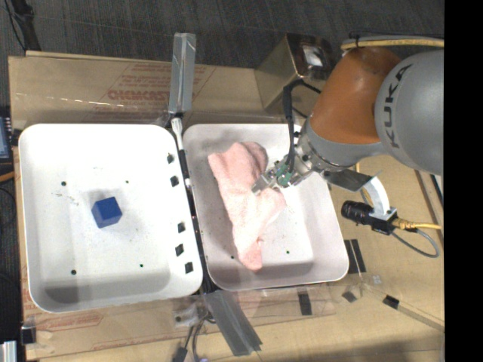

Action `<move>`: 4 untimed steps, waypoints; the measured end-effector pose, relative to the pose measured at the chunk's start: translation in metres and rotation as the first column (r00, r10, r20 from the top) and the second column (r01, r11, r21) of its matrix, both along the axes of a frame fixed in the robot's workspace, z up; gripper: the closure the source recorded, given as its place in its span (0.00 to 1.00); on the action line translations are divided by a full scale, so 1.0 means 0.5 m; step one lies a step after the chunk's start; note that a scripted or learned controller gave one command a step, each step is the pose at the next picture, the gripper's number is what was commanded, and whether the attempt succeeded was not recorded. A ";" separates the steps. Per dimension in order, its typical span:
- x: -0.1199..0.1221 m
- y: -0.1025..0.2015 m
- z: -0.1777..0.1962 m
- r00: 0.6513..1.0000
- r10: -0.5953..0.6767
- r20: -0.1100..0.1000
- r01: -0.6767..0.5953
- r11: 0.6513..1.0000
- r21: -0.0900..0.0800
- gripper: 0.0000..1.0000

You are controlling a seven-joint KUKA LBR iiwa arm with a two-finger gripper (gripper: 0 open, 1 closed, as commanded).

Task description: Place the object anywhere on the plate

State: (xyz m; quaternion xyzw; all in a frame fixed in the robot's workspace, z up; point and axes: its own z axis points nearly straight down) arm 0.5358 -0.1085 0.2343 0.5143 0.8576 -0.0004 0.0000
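Note:
A small blue cube (107,211) lies in the left white bin (45,149), left of its middle. A crumpled pink cloth (245,206) stretches from the back to the front of the right white bin (321,236). My gripper (270,181) hangs over the right bin, low down at the cloth's right edge near its middle. The grey and orange arm above it hides the bin's back right corner. Whether the gripper touches the cloth is unclear.
A row of black clips (181,202) lines the divider between the two bins. A brown cardboard sheet (98,81) lies behind the bins, and a small cardboard box (290,66) stands at the back beside the arm.

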 end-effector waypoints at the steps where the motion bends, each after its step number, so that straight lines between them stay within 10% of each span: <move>1: 0.001 0.001 -0.006 1.000 0.006 -0.003 -0.006 1.000 0.001 1.00; 2: 0.034 0.103 0.011 0.917 0.399 -0.001 -0.399 0.917 0.001 1.00; 4: 0.097 0.295 0.009 0.467 0.884 0.001 -0.884 0.467 -0.001 1.00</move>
